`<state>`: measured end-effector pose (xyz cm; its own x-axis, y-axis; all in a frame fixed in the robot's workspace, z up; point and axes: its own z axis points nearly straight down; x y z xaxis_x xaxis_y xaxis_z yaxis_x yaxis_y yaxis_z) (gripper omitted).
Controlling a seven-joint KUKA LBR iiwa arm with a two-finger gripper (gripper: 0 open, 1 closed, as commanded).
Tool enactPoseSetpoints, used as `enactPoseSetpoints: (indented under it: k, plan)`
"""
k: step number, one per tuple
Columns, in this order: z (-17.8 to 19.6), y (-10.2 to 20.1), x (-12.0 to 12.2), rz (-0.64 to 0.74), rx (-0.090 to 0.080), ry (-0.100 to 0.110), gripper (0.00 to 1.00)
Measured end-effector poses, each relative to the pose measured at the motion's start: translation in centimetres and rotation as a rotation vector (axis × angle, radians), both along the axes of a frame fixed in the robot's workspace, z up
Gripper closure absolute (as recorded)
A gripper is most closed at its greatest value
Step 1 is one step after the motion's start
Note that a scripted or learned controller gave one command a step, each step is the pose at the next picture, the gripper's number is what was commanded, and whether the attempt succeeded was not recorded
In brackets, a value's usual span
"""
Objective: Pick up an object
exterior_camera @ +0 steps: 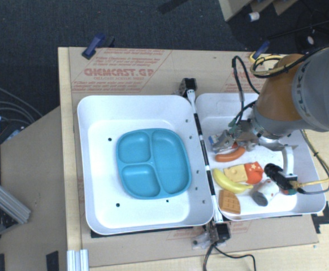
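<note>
My gripper (223, 143) is low in the right bin (221, 107), at its left side close to the divider. Its tip is right above an orange-red sausage (231, 154) and may be touching it. In front of the sausage lie a yellow banana (230, 183), a yellow wedge (241, 171) and a small red piece (254, 172). A brown waffle-like piece (229, 202) sits at the bin's front left corner. A grey and white object (262, 195) lies to its right. The arm hides the back right of this bin.
The left bin (96, 151) holds a blue divided plate (152, 162) at its middle. Cardboard (125, 69) lies behind the bins, with a blue clip (92, 47) at its back left. Cables trail over the bench at the right.
</note>
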<state>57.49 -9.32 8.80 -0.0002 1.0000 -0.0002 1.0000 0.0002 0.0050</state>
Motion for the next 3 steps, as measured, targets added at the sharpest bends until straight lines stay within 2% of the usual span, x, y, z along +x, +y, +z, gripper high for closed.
enactPoseSetpoints:
  k: [1, 2, 3]
  plan:
    - [1.1, 0.1, 0.1, 0.0, 0.002, -0.004, 1.0]
    - [1.1, 0.1, 0.1, -0.001, 0.002, -0.003, 0.0]
    - [2.1, 0.1, 0.2, -0.001, 0.002, -0.005, 1.0]
